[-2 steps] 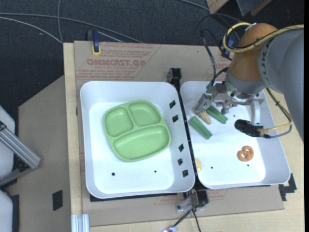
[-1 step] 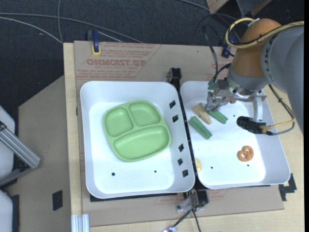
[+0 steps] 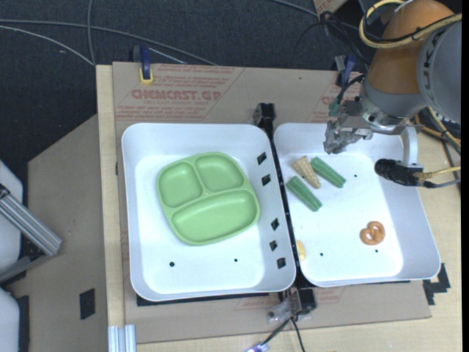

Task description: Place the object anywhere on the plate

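Note:
A green divided plate [image 3: 208, 196] lies in the left bin. In the right bin lie two green bean-like pieces, one [image 3: 303, 193] near the divider and one [image 3: 327, 173] farther back, with a pale yellow corn-like piece [image 3: 306, 172] between them. A small orange pretzel [image 3: 373, 233] lies toward the right bin's front right. My gripper [image 3: 334, 144] hangs over the back of the right bin, just behind the green pieces, and nothing shows between its fingers.
The right bin [image 3: 396, 270] and left bin [image 3: 146, 270] meet at a black clipped divider [image 3: 277, 196]. A tiny yellow scrap [image 3: 300, 251] lies by the divider at the front. Cables cross the dark floor behind the bench.

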Robot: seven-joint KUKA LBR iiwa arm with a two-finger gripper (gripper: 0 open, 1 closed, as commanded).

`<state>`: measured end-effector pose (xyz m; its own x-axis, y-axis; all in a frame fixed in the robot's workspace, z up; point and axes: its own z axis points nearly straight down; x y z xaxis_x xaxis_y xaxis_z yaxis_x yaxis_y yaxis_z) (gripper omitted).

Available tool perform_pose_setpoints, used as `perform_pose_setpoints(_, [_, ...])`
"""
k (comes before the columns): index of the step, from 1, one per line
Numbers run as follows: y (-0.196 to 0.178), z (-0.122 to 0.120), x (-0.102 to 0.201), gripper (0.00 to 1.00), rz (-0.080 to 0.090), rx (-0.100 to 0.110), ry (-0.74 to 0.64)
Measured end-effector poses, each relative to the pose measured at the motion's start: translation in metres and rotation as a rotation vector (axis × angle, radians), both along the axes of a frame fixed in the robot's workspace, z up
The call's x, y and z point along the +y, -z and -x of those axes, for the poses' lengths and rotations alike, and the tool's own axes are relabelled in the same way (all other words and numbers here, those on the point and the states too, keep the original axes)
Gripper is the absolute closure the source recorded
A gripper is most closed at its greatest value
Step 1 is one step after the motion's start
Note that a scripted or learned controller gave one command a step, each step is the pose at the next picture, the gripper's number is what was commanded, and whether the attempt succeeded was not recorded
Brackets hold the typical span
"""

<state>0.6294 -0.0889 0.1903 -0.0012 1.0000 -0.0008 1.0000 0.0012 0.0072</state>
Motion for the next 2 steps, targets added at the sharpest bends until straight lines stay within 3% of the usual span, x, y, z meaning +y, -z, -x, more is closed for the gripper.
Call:
perform_pose_setpoints(1, [-0.053, -0.001, 0.0, 1.0, 0.0, 0.0, 0.0])
perform_pose_setpoints(2, [-0.048, 0.031, 0.032, 1.0, -0.003, 0.011, -0.001])
